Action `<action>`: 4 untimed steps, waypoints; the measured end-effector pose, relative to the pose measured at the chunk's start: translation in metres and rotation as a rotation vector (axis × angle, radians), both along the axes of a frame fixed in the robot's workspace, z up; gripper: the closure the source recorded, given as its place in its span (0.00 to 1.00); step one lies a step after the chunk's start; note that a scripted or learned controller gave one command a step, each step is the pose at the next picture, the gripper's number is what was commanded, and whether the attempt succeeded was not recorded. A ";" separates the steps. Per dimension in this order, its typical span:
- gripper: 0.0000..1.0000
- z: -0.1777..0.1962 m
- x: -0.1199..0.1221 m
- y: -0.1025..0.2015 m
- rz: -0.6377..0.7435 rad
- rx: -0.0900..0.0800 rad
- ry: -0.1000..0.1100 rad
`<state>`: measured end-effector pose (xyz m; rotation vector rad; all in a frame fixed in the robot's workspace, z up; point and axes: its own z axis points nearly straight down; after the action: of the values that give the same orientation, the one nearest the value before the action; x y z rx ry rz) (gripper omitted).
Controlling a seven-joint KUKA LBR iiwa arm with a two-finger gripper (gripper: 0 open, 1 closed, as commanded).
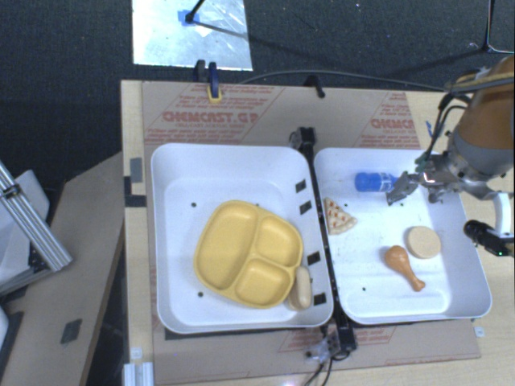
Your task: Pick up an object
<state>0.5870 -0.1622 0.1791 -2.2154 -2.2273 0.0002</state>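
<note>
The hand (418, 185), its finger state impossible to tell, hovers beside the blue cylinder (373, 182); closing may roll it away.

Dark speckled carpet (72, 47) all around the wooden bench (241, 111), with a shiny metal sheet (191, 22) lying far back and an aluminium rail (32, 232) off left.

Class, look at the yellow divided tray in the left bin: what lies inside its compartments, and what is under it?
The yellow tray shows three bare compartments. A pale bread-like piece lies beside its right corner, outside it. The tray covers the left bin floor beneath, so anything under it cannot be seen.
</note>
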 end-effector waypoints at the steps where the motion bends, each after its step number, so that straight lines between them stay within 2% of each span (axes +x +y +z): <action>1: 0.00 -0.052 -0.009 -0.006 -0.004 0.000 0.002; 2: 0.00 -0.096 -0.008 -0.005 -0.004 0.000 0.001; 3: 1.00 -0.083 -0.007 -0.006 -0.003 -0.001 -0.004; 4: 1.00 -0.037 0.002 -0.005 -0.001 -0.001 -0.006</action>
<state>0.5892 -0.1674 0.1424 -2.2204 -2.2293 -0.0045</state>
